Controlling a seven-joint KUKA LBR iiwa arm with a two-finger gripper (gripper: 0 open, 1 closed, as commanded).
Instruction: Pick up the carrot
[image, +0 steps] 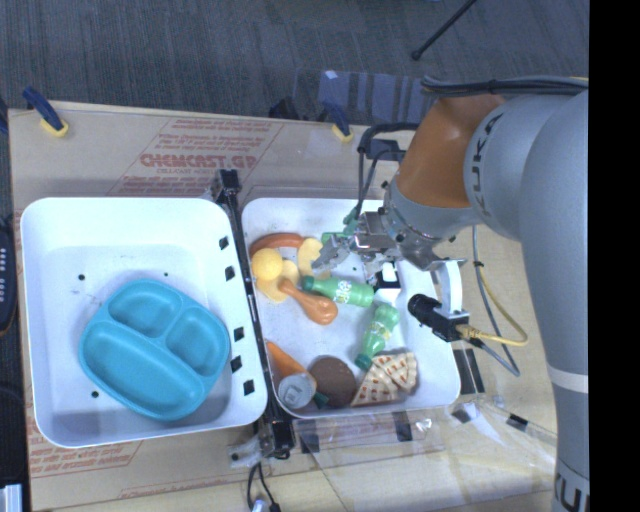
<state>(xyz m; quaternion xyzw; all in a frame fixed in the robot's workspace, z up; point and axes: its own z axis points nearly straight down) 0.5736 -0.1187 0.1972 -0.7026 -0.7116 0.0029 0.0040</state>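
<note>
Two white bins sit side by side on the bench. The left bin (45, 300) carries a blue divided plate (153, 345), lying toward its near side. The right bin (440, 345) is cluttered with toy food. The carrot (283, 357), orange and slim, lies against the bin's left wall in the near-left part, pointing toward the near corner, just beside a grey can (297, 390) and a brown round item (333, 378). A waffle-patterned wedge (388, 375) lies to the right of the brown item. Two green bottles sit mid-bin: one (340, 291) lying crosswise, another (376, 333) angled toward the near side. A yellow fruit (267, 267), an orange-tan drumstick-like piece (308, 302) and a reddish sausage shape (277, 242) occupy the far-left part. The arm enters from the right; the gripper (340, 250) hovers over the far-middle of the right bin, near the crosswise bottle and well apart from the carrot. Fingers appear spread, nothing between them.
</note>
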